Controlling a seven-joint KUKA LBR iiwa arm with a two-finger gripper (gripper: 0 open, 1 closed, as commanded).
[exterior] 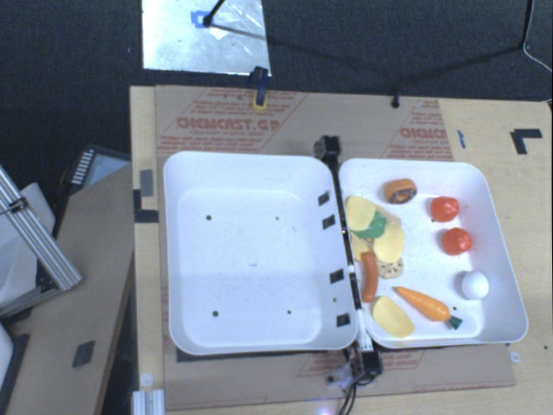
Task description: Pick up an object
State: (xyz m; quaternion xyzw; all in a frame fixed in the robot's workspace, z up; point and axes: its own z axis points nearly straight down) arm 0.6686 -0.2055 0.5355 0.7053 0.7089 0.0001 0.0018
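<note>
The right bin (492,232) holds several toy foods. A brown bun (400,190) lies near its back. Two red tomatoes (444,207) (457,241) sit at the right, with a white egg (473,284) nearer the front. An orange carrot (423,304) lies at the front beside a yellow slice (393,317). Along the bin's left side lie yellow chips (389,243), a green piece (372,226), a cookie (390,269) and a thin orange-red sausage (370,276).
The left bin (186,188) stands beside the right one, joined by black clips (328,222) along the shared edge. Both rest on a cardboard sheet (225,119). A metal plate (205,22) lies beyond the bench, and an aluminium frame (34,240) stands at left.
</note>
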